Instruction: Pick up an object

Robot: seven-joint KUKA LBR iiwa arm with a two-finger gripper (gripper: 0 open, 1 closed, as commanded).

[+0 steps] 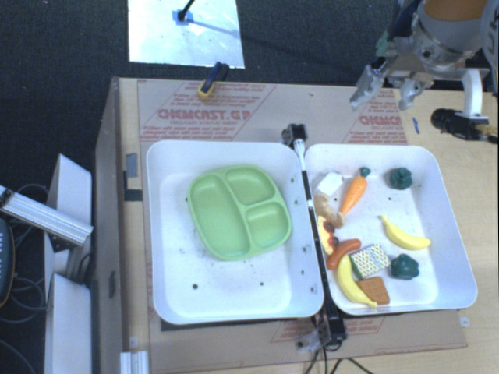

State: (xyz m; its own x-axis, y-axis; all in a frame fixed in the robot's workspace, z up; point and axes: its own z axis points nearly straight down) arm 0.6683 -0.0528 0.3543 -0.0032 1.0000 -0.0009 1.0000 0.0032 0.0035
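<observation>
Holding my gripper [387,89] open and empty above the right bin's [448,201] far rim; I judge the carrot [353,194] nearest, below-left, long axis slanted.

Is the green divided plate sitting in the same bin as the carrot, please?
No, the green divided plate lies in the left bin, while the carrot lies in the right bin among the other toy foods.

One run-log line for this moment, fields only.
end effector: open, above bench beyond right bin | held: nothing | carrot, two bananas in right bin | green tray in left bin | pick: not started
</observation>
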